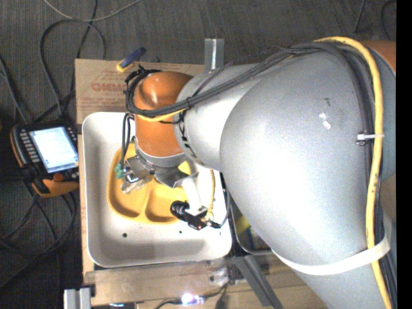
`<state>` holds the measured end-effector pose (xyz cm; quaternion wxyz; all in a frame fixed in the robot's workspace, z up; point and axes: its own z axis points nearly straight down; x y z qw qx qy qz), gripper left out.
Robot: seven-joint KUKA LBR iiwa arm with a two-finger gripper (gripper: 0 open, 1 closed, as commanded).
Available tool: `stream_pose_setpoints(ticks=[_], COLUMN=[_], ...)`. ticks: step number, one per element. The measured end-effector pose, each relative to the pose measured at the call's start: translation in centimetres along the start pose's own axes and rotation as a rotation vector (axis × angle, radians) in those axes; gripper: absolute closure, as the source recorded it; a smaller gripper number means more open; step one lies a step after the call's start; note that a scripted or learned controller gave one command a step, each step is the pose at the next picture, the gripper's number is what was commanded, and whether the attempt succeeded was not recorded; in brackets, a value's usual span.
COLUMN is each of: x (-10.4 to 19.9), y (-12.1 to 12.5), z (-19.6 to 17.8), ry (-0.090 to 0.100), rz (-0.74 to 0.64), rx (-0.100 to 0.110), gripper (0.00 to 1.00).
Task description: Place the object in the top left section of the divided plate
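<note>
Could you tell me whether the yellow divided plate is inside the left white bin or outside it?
Inside: the yellow divided plate lies on the floor of the left white bin, partly covered by the arm.

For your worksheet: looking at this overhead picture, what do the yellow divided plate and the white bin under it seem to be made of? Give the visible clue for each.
Divided plate: probably moulded plastic, glossy; its yellow surface is even, with soft rounded ridges between the sections.
White bin: likely plastic too, smooth and slightly matte; one-piece look with rounded corners and rim. Painted metal cannot be ruled out.
</note>
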<state>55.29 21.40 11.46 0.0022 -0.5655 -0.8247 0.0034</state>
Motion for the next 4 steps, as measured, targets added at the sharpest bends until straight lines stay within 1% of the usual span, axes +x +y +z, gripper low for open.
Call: stream_pose_setpoints(ticks=[1,2,3,4], x=[-4.8,-1.1,-1.9,-3.0], y=[-3.0,2.1,1.4,9.1], z=[1.7,-8.5,-12.1,-8.2], ry=[0.013,-0.001,-0.003,-0.004], rz=[-0.023,-0.077,0.277,0.379], rx=[-0.042,-0.003,-0.003,-0.001], gripper=[1.0,1.0,1.0,1.0])
